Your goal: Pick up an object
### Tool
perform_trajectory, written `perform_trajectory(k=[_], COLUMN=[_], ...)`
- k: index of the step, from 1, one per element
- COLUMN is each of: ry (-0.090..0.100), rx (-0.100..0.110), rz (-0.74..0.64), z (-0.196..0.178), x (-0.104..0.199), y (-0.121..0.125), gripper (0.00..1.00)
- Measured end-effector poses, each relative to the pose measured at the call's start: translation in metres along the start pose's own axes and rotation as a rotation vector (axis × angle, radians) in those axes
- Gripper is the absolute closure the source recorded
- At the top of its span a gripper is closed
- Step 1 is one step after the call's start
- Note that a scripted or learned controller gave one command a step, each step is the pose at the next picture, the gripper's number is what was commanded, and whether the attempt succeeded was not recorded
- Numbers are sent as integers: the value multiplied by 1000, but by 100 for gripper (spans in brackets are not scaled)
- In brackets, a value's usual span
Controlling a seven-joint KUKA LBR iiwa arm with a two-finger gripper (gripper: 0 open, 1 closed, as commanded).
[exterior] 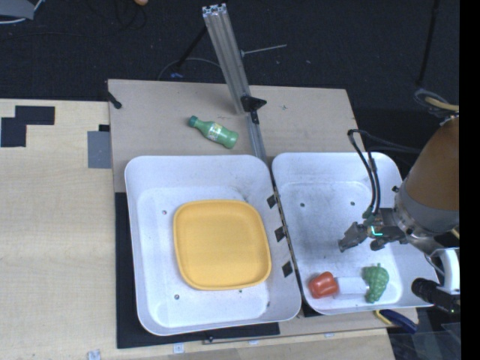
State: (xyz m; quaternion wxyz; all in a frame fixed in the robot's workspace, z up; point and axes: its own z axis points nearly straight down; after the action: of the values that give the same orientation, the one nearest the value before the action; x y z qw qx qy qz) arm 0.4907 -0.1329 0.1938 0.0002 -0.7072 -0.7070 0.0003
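Observation:
A red pepper-like object [323, 284] lies near the front edge of the right bin [322, 178]. Next to it on the right sits a green broccoli-like object [376, 282]. A yellow square plate [222, 244] lies flat in the left bin [146, 178]. My gripper [358, 237] hangs over the right part of the right bin, above and between the red and green objects, apart from both. Nothing shows between its dark fingers.
A green bottle [213, 131] lies on its side on the bench behind the left bin. A slanted metal rail [231, 51] rises behind the bins. Black clips [279, 233] line the seam between the bins. A black cable [369, 167] loops above the right bin.

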Motion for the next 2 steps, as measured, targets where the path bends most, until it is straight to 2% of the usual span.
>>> perform_trajectory(k=[1,2], ry=[0,1], rx=[0,5], rz=[0,-1], z=[0,61], x=[0,-1], y=[0,4], gripper=[0,0])
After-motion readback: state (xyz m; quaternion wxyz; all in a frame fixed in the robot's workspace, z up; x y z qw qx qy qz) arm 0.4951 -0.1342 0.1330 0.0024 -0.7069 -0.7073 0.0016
